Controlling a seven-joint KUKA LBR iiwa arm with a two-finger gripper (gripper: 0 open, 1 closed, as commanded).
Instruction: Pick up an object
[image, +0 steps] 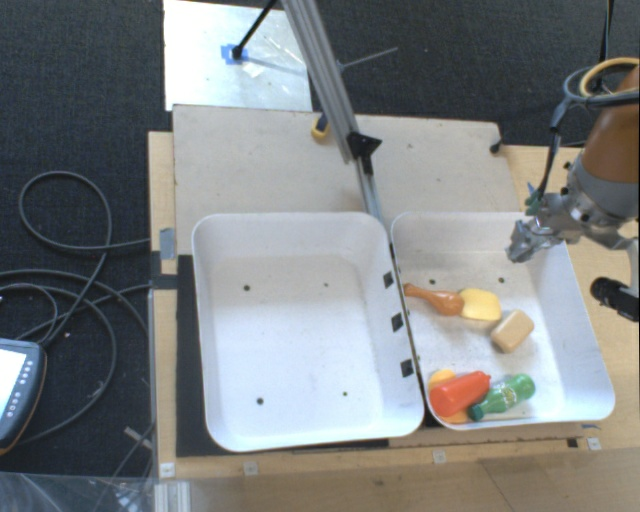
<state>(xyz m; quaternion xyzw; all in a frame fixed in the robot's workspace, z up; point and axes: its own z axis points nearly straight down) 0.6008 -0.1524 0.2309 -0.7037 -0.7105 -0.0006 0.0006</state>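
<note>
The right bin (575, 300) holds a yellow brush with an orange handle (462, 302), a tan block (512, 330), a red-orange piece (459, 391) and a green bottle (503, 395). My gripper (523, 245) hangs at the bin's far right corner, up and to the right of the brush and the tan block, apart from all of them. I see nothing between its fingers.
The left bin (215, 300) stands beside the right one, joined along a divider with black clips (397, 322). A slanted metal pole (335, 85) crosses the bench's far side. Cables lie on the floor at left.
</note>
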